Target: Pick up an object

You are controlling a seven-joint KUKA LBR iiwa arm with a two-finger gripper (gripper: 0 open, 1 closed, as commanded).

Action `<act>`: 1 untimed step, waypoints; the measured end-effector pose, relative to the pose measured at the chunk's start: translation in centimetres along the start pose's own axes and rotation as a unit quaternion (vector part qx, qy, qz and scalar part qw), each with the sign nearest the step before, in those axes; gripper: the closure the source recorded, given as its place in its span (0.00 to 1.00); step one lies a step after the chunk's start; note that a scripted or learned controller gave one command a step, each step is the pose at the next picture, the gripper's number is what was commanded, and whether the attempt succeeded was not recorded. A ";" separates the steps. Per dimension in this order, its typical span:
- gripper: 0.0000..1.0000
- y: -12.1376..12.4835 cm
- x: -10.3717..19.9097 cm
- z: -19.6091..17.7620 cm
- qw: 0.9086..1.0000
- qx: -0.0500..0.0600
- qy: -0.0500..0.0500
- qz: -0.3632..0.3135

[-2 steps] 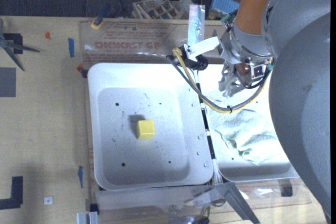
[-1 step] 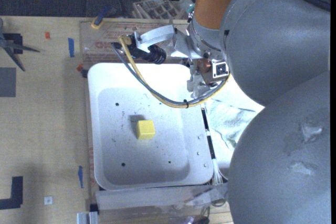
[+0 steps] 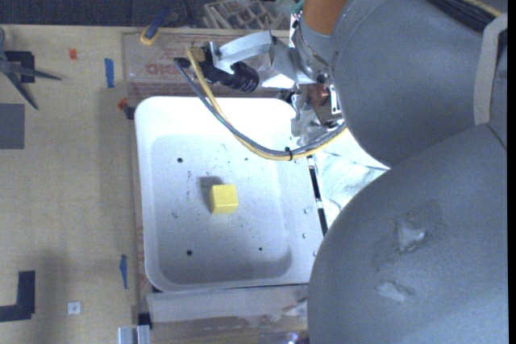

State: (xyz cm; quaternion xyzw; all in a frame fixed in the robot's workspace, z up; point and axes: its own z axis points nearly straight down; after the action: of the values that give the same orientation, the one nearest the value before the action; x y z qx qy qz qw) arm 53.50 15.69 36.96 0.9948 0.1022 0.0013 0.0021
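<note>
camera view | 1 yellow block (image 3: 223,198) mid white bin (image 3: 161,133) | tool (image 3: 310,113) over bin rim, open/closed can't tell

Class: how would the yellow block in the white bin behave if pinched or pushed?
The yellow block looks squat with flat faces, so it would probably slide, not roll. Its crisp edges suggest it is stiff. The bin floor looks smooth, so it may skid.

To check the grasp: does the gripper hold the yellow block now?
No, the yellow block lies alone near the middle of the white bin floor, with nothing touching it.
</note>
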 end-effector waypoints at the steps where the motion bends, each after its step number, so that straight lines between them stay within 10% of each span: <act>1: 1.00 5.2 -0.2 9.6 1.000 0.003 -0.004 0.001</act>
State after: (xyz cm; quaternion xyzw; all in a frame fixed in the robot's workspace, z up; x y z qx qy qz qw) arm 54.36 10.51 27.37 0.9948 0.1016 -0.0033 -0.0002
